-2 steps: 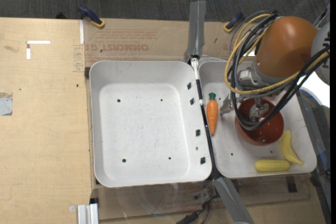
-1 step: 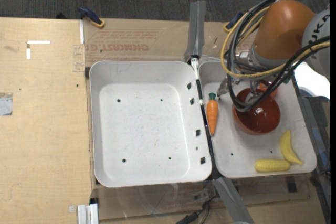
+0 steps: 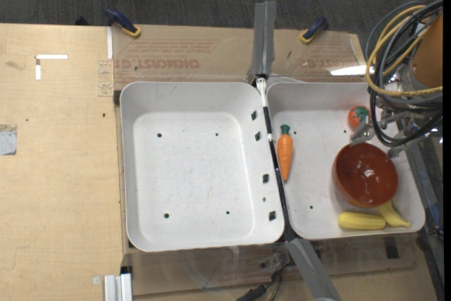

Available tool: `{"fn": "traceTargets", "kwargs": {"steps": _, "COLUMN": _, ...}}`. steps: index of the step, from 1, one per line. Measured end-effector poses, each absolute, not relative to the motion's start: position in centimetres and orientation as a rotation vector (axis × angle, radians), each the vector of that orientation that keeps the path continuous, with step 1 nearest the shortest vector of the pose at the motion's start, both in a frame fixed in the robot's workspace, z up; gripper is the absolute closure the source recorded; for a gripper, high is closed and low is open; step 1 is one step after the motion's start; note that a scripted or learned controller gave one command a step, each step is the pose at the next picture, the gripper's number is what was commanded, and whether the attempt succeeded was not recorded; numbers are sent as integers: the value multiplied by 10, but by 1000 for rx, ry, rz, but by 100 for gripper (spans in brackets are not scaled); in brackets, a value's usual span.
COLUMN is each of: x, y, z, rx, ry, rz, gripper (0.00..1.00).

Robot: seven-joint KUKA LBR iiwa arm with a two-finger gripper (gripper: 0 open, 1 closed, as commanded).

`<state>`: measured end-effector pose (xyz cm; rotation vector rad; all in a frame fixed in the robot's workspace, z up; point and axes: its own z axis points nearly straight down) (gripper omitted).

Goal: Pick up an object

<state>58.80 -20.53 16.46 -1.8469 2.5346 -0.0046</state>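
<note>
Currently, in the camera view, the right bin holds everything worth taking: a carrot lies lengthwise at its nine o'clock wall, a red bowl sits toward four o'clock, a yellow corn cob lies at the bowl's six o'clock, touching or just beside it, with another yellow piece next to it, and a small orange-red piece rests at the bowl's twelve o'clock. The left bin on the counter shows bare floor. The arm hangs over the right bin's two o'clock corner amid cables; the claw seems to be just beside the small piece, and I cannot tell whether it is apart or together. The carrot looks like light, stiff, smooth plastic; I judge a hold across its thick middle safest, since the taper may slip.
</note>
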Motion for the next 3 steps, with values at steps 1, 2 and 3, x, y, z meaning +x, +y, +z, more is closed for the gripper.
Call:
{"fn": "traceTargets", "kwargs": {"steps": 1, "x": 606, "y": -100, "z": 94, "rx": -1195, "ry": 2899, "rz": -5, "gripper": 0}}
{"fn": "traceTargets", "kwargs": {"steps": 2, "x": 508, "y": -116, "z": 96, "rx": -1569, "ry": 2704, "rz": -17, "gripper": 0}}
{"fn": "traceTargets", "kwargs": {"steps": 3, "x": 488, "y": -102, "z": 100, "rx": -1864, "ry": 2495, "rz": -36, "gripper": 0}}
